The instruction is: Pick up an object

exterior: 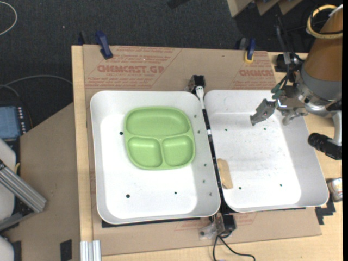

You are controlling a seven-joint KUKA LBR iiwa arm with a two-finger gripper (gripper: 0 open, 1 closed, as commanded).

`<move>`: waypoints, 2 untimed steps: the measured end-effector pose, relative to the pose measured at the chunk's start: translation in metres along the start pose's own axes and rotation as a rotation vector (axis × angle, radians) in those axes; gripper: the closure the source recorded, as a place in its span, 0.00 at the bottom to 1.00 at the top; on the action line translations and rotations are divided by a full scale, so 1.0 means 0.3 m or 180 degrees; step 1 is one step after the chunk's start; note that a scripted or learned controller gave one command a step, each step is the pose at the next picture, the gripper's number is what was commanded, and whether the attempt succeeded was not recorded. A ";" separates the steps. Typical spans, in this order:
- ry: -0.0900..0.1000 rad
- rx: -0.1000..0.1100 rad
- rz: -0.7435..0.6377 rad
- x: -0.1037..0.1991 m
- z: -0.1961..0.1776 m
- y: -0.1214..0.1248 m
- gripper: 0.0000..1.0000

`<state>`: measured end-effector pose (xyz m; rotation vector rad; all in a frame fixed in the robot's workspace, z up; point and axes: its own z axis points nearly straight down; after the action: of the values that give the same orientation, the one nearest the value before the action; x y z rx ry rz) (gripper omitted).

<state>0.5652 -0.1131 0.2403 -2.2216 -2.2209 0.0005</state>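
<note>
A green divided plate [159, 137], moulded with one long compartment and two smaller ones, lies flat in the left white bin [109, 194], toward that bin's far half and a little nearer its right wall than its left. Taking this plate as the landmark, the right white bin [293, 192] sits just beside it to the right, the two bins meeting along a dark seam with a row of small fasteners. A small tan piece, possibly a wooden block [224, 174], rests at the right bin's left wall, to the right of the plate and slightly nearer the camera. The gripper [274, 115] hangs over the far right part of the right bin, well apart from the plate and to its right, at about the level of the plate's far edge. Its two fingers are spread apart, one pointing left toward the plate and the other down at the bin wall, with nothing between them. The grey arm with its orange band [325, 58] rises behind it at the right. Both bins stand on a brown cardboard-covered tabletop [157, 61], held by blue clamps [103, 45] at the far edge beyond the plate.
</note>
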 end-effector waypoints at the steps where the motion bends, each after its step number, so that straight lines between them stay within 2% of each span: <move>1: -0.0002 -0.0010 -0.0001 0.000 -0.036 0.002 1.00; 2: 0.0017 0.0030 -0.0027 0.286 0.165 -0.080 1.00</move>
<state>0.5413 -0.0273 0.1907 -2.2048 -2.2231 0.0051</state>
